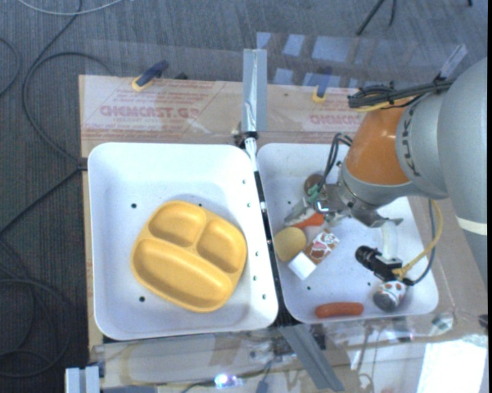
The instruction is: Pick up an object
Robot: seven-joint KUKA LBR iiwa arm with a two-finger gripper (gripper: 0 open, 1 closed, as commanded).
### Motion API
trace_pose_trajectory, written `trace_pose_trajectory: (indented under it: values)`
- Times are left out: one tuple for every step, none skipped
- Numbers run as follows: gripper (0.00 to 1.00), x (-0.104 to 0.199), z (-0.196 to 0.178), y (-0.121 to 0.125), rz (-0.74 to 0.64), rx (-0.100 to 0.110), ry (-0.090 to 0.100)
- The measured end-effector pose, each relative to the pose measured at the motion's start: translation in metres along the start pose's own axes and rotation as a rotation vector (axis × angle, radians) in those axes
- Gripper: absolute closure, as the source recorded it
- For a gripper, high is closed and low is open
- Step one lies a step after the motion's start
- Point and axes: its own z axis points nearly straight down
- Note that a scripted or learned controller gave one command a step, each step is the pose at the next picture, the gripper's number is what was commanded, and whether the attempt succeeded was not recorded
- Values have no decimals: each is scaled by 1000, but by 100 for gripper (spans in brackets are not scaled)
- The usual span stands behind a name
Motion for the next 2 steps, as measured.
trace_pose_trajectory:
  values:
    - [100, 2, -8, 0, -2, 2, 4]
    - [100, 56, -90, 58, 98, 23, 2]
